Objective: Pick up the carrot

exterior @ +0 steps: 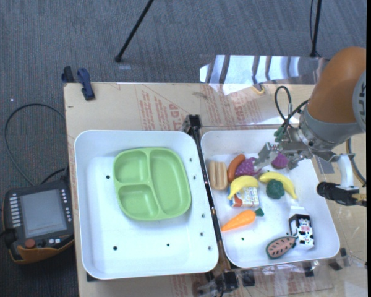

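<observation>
While the gripper (273, 155), fingers spread with nothing between them, hovers over the far part of the right bin (329, 228), the carrot (239, 221) lies nearer and leftward, long axis running left-right, slightly tilted.

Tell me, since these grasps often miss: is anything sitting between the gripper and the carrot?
Yes. The gripper hangs over the bin's far side; the yellow banana and small carton lie between it and the carrot.

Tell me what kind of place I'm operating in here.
Most likely a robotics lab test bench, not a kitchen: the food in the right bin, like the carrot, looks like toys, a teach pendant lies on the carpeted floor, and tripod legs stand behind the bench.
</observation>
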### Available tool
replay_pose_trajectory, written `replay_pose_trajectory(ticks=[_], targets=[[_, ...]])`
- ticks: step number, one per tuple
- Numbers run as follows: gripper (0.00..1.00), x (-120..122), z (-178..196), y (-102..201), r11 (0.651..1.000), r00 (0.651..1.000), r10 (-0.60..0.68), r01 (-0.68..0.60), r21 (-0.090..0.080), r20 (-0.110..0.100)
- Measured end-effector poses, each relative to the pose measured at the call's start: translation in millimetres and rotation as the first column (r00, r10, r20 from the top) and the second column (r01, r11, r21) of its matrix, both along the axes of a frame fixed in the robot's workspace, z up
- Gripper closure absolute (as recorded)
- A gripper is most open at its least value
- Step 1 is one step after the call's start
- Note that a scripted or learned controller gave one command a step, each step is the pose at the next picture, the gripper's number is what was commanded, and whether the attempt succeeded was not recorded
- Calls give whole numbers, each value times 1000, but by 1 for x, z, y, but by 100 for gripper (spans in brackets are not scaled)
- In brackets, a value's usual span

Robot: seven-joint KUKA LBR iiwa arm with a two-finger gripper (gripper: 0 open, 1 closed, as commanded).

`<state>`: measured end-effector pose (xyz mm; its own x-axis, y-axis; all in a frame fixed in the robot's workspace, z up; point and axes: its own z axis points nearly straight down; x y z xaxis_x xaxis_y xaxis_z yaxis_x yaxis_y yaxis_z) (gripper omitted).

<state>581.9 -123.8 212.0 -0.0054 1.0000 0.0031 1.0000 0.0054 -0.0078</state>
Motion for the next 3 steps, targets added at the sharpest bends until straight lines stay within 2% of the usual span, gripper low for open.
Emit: replay_pose_trajectory(ticks=[1,2,3], targets=[[0,-109,-116,1,963,963,-268,268,0,-10],[0,-85,-129,13,831,831,-557,557,-5,-4],[100,-87,-124,12,828,828,-561,561,-6,-16]])
